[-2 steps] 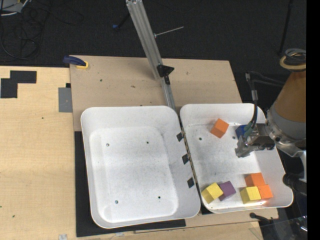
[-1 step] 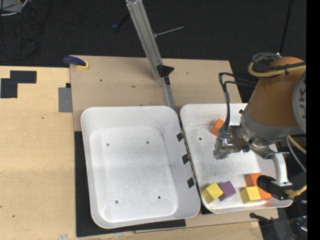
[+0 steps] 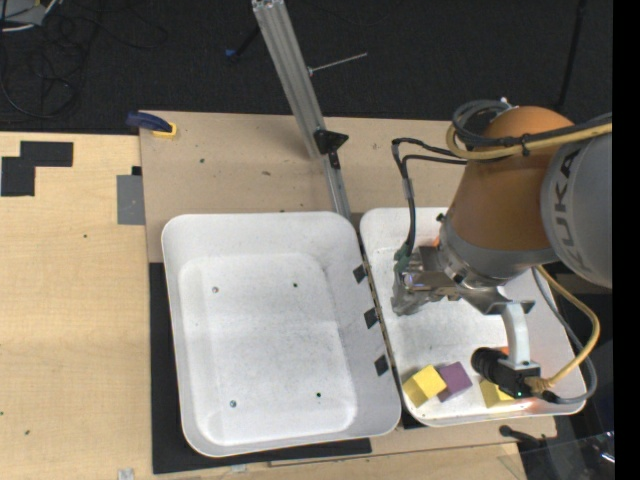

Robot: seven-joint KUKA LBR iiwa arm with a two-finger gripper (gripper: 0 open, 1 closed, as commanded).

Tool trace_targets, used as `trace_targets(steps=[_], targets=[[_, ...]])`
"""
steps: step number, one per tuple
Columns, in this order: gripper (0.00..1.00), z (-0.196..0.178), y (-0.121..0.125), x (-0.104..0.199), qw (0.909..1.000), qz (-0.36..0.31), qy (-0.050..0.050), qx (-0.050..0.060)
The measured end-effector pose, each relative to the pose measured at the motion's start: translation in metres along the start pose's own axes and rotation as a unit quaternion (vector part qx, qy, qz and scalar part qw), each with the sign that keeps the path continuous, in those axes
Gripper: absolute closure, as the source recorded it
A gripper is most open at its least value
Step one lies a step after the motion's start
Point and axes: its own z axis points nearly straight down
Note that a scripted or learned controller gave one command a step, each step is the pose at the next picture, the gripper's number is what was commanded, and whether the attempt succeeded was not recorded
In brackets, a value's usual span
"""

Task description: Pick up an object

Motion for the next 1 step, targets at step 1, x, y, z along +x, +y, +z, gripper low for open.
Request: trace_targets(steps=[1], targets=[[1.00, 0.0191, 0.0018, 0.0488, 1.0000, 0.001, 0.000, 0.002]])
